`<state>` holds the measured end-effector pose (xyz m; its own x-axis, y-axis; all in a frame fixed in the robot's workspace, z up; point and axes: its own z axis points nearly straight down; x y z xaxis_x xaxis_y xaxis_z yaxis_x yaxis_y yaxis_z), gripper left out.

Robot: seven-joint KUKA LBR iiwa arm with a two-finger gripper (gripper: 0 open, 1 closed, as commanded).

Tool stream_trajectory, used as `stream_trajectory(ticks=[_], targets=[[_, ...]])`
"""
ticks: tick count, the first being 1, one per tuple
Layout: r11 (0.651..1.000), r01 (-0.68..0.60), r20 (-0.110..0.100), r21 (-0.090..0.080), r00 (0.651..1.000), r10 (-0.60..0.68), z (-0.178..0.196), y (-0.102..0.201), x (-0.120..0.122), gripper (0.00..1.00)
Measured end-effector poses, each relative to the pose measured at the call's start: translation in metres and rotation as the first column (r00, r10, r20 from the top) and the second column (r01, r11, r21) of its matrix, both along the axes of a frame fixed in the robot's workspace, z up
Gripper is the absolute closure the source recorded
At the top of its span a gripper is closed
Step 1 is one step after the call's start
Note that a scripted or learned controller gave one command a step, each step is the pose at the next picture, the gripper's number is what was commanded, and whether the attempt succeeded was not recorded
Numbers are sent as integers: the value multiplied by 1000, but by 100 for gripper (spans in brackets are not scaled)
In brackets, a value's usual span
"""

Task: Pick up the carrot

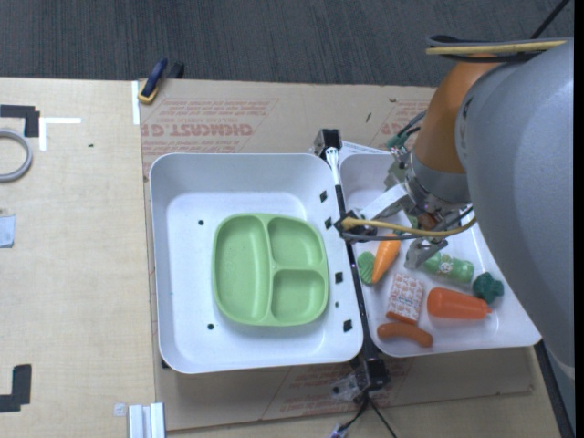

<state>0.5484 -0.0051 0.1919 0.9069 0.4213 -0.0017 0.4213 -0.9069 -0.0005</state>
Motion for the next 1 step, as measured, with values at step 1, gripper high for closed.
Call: stream_trajectory(ticks=[1], targets=[[1000, 0, 0, 0, 1000, 0, 0, 0, 0, 0]])
